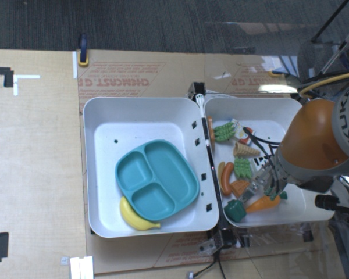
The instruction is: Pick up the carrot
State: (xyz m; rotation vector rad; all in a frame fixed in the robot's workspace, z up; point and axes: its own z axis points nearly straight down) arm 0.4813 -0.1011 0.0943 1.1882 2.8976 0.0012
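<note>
Bins first, going left to right: your left bin [93,156] has a teal divided plate [157,179] sitting in the middle and a yellow banana [136,217] tucked against the plate's near edge. Nothing there matters for this job.

Right bin [302,214] is where it's all happening. It's a crowded pile of toy food: a green leafy piece [224,132] up top, a cone-looking thing [246,150], another green piece [242,168], a sausage [225,178], and a dark green pepper [235,211] at the near edge. The carrot [262,203] lies just right of that pepper, orange body with a green tuft pointing right, down on the bin floor.

Your gripper [269,183] is hanging right above the carrot, touching or nearly so. Whether the tool is spread or pinching anything, I honestly can't tell; the wrist and orange band cover it from this angle.

My read is you're at the descend-and-grasp step, not lifted yet. Next move needs the tool centered across the carrot's body, not the tuft, and clear of the pepper and the orange piece just beside it. Then a straight lift to check it actually comes up.
</note>
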